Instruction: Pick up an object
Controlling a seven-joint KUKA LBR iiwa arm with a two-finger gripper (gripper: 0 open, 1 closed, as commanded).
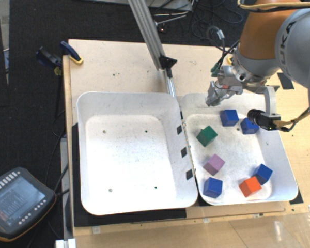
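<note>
1. Camera view, taking the green cube (207, 136) as the landmark: up and to its right the gripper (215, 98) hangs over the far edge of the right bin (279, 159), apart from every block; whether its claw is open or closed I cannot tell, and nothing shows between its fingers.
2. Candidate objects all lie loose in that bin, likely scattered so any can be tried: a blue cube (229, 118) right of the green cube and nearest the gripper, another blue cube (248, 126) beyond it, a purple cube (214, 164) below, then a blue cube (213, 187), an orange cube (250, 186) and a blue cube (263, 173).
3. Left of the green cube sits the left bin (93, 107).
4. Writing: letters on the arm's grey casing (299, 35) seem to read "KU", partly cut off.
</note>
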